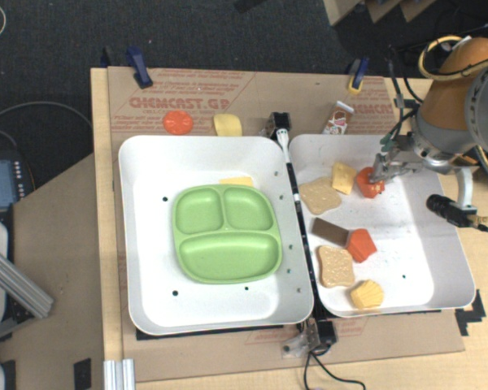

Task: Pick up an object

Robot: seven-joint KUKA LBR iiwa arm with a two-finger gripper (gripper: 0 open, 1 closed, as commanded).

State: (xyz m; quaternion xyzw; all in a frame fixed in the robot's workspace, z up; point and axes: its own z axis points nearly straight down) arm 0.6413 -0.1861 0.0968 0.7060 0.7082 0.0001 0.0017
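The right bin (pixel 423 258) holds several toy foods: a small red tomato-like piece (pixel 371 185), a yellow cheese wedge (pixel 342 177), a tan round slice (pixel 319 195), a brown bar (pixel 330 232), an orange-red block (pixel 361 244), a bread slice (pixel 335 266) and a yellow lump (pixel 367 294). My gripper (pixel 382 167) reaches in from the right and is down at the red piece's upper right, touching or just above it. Its tip is small and dark against the bin.
The left bin (pixel 146 283) carries a green divided plate (pixel 226 232) with a yellow piece (pixel 237 182) behind it. On the cardboard beyond the bins lie an orange item (pixel 177 123), a yellow item (pixel 227 125) and a small carton (pixel 337 120). Two blue clamps (pixel 138 67) sit on the far edge.
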